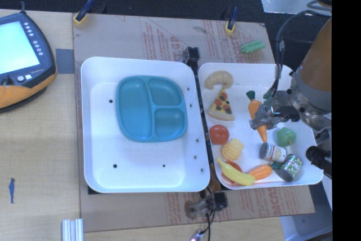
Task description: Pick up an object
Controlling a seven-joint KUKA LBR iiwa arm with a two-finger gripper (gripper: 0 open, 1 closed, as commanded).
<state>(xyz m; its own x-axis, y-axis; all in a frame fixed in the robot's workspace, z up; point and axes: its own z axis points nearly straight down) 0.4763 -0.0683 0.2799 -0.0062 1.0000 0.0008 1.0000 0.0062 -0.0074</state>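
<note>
Carrot-shaped orange toy with a green top [256, 108] lies in the right shallow white bin [242, 73], right of the toy pizza slice [221, 105] and the red tomato [219, 134]. The gripper [266, 116] hovers over its lower half, so this looks like the approach before a grasp (whether the fingers are apart or closed I cannot tell). Next comes a straight descent. The arm reaches in from the right, wrist bent downward.
</note>
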